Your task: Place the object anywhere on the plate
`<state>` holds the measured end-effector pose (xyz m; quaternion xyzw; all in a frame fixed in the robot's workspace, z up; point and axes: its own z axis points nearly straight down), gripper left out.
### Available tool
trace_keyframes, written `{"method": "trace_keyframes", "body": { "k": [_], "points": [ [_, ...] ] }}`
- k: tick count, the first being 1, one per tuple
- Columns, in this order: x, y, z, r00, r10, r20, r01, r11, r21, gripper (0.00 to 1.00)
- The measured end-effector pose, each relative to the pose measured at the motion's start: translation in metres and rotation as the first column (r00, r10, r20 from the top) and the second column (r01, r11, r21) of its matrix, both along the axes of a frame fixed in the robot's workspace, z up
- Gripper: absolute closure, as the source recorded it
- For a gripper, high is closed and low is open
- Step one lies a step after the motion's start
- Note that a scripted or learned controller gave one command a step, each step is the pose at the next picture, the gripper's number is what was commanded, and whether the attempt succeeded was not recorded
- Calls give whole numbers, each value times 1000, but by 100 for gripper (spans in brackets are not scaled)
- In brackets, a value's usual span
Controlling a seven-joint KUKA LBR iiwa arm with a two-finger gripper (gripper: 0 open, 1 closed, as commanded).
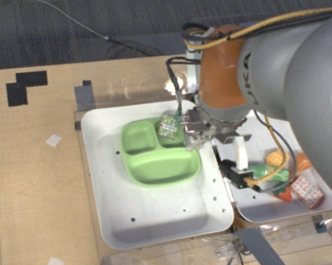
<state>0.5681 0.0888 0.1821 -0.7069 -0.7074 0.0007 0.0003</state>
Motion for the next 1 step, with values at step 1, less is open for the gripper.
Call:
{"method": "trace_keyframes", "body": {
  "k": [1],
  "points": [
    [93,-48,22,1000,2,1,-2,1000,-1,100]
  ]
}}
